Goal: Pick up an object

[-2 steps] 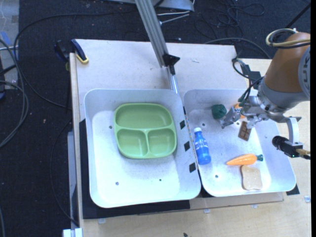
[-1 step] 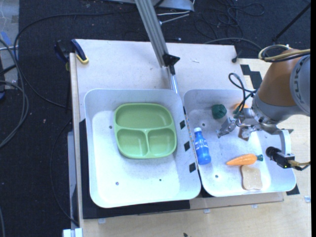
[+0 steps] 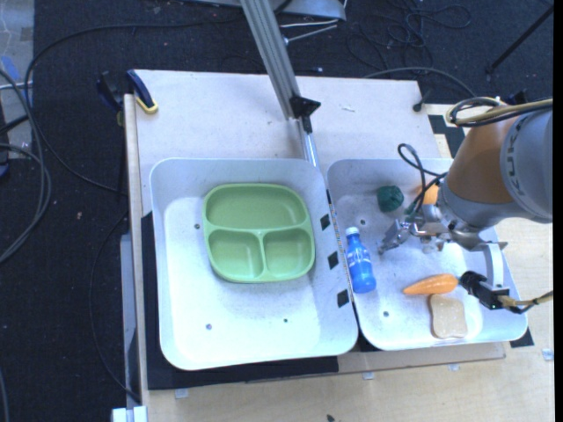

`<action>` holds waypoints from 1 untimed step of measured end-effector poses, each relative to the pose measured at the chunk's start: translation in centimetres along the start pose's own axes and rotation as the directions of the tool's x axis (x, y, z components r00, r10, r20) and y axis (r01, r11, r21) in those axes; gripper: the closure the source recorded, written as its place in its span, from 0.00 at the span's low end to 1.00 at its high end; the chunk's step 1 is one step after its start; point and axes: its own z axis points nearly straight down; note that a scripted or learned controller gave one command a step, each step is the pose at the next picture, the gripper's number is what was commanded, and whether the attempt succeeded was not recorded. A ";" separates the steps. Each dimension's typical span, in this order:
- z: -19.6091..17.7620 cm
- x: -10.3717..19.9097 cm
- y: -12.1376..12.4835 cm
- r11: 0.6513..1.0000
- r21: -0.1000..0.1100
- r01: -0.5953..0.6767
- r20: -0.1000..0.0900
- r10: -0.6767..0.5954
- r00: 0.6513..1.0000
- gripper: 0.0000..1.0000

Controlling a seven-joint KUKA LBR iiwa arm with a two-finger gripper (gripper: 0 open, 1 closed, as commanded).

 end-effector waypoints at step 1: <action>-1.3 -0.1 0.1 1.000 -0.005 -0.001 0.003 0.001 1.000 1.00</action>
